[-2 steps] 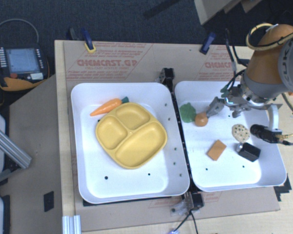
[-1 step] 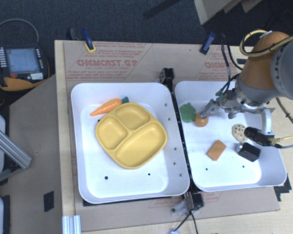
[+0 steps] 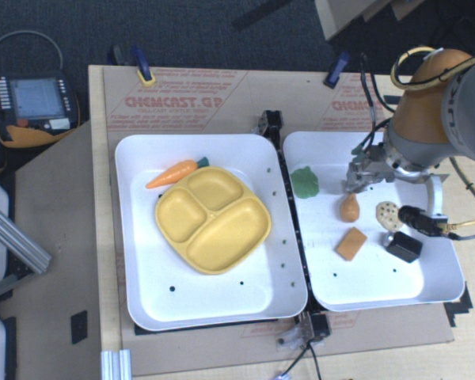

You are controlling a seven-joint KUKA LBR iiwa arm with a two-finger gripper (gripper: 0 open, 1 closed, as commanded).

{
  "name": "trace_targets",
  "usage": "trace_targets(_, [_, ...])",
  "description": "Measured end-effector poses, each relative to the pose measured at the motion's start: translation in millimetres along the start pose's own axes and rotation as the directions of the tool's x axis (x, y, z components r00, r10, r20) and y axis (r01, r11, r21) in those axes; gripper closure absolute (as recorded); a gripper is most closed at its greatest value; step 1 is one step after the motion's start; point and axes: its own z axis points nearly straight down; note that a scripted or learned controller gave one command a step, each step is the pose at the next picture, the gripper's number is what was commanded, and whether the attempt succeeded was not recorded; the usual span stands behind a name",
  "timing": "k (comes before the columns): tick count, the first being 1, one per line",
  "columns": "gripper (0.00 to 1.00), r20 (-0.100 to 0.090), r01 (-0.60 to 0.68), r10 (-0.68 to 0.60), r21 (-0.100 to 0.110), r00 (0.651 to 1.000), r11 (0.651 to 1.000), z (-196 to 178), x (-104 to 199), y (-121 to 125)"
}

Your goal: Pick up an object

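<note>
In the right bin (image 3: 396,290) lie a green broccoli-like piece (image 3: 305,182), a small brown rounded piece (image 3: 349,208), an orange block (image 3: 351,244), a speckled cookie-like disc (image 3: 387,214) and a black block (image 3: 403,246). My gripper (image 3: 358,177) hangs low over the bin's upper middle, just above the brown piece and right of the green one. Nothing shows between its tips. In the left bin (image 3: 142,275) a yellow divided plate (image 3: 213,219) sits with a carrot (image 3: 172,173) at its upper left edge.
The grey arm with its orange band (image 3: 426,101) reaches in over the right bin's far right corner. Cables run along the bin's right side. A pendant (image 3: 33,101) lies off the bench at the far left. Clamps hold the board's back edge.
</note>
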Motion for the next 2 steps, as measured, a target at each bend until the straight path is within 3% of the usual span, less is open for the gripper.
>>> trace_targets(2, [1.0, 0.0, 0.001, -0.001, 0.002, 1.0, 1.0, -110, -1, 7])
